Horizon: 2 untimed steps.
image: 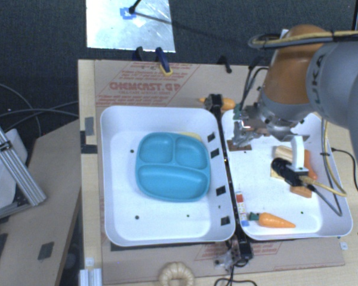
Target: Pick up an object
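Your one camera sits fixed above the bench, looking down at a slant; left of the gripper (246,133), both bins fit whole.

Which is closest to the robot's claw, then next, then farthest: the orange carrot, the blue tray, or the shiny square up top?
From the gripper:
1. Blue tray, left bin, beside it.
2. Orange carrot, right bin's front edge.
3. Shiny square, behind the bins, upper left.
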{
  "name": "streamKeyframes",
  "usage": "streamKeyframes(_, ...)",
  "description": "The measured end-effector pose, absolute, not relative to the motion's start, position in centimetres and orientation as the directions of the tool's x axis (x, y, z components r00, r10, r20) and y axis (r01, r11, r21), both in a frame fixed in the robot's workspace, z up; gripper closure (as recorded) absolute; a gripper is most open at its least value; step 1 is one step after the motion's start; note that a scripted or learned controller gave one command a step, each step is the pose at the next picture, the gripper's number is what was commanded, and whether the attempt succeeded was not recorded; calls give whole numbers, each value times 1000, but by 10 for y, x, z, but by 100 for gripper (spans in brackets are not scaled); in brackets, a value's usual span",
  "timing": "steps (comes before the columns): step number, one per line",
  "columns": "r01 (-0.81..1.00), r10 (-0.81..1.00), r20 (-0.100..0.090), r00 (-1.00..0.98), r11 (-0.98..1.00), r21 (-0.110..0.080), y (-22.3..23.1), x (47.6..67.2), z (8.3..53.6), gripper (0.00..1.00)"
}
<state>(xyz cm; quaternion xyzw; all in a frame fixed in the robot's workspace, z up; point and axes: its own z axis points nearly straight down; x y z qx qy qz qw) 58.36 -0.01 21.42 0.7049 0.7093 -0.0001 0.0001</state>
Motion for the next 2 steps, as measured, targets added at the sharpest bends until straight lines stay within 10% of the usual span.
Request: streamKeyframes(2, 1000, 1000, 1, -5, 5, 2, 1, 583, 235, 100)
